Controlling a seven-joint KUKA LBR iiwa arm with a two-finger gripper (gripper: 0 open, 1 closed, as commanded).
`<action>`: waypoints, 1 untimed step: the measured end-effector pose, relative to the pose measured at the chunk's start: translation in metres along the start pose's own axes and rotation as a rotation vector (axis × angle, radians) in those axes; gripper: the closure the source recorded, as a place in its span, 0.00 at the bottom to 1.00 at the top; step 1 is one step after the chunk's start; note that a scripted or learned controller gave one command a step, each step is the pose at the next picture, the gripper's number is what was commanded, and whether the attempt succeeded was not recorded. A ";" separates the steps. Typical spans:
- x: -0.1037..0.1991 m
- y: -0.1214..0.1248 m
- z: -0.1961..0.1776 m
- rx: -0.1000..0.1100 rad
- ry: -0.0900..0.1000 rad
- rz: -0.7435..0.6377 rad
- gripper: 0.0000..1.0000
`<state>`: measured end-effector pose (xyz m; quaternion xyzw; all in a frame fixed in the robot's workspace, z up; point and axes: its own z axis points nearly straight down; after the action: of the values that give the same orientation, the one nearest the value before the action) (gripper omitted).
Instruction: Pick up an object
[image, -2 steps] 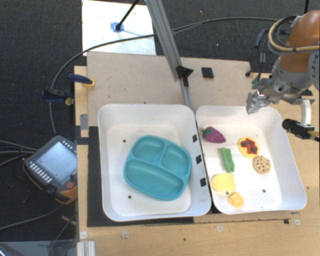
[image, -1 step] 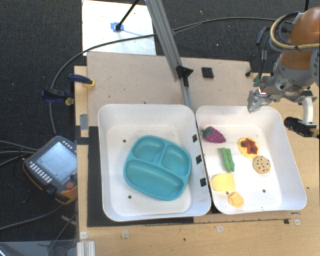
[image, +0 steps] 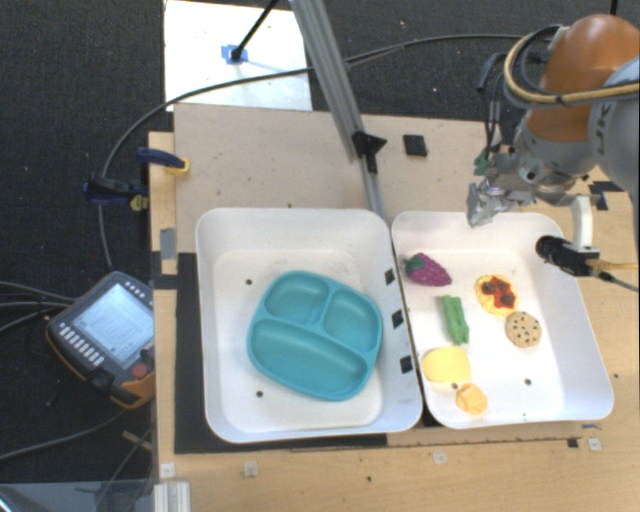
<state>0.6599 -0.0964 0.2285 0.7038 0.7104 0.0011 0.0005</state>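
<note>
The right bin (image: 560, 400) holds several toy foods: purple grapes (image: 427, 268), a green pickle (image: 456, 319), a small pizza (image: 496, 293), a chocolate-chip cookie (image: 523, 329), a yellow piece (image: 446, 365) and a small orange piece (image: 471, 399). My gripper (image: 483, 209) hangs over the bin's far rim, up and to the right of the grapes, well apart from every item. Nothing shows between its fingers.
The left bin (image: 225, 400) holds a teal divided tray (image: 316, 335). A slanted metal pole (image: 345, 100) crosses the bench behind the bins. A black part (image: 562, 253) sticks in at the right bin's far right edge. A teach pendant (image: 105, 335) lies off the bench at left.
</note>
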 end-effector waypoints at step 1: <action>0.057 -0.006 -0.007 0.000 0.001 -0.001 1.00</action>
<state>0.6536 -0.0393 0.2352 0.7035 0.7107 0.0013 0.0001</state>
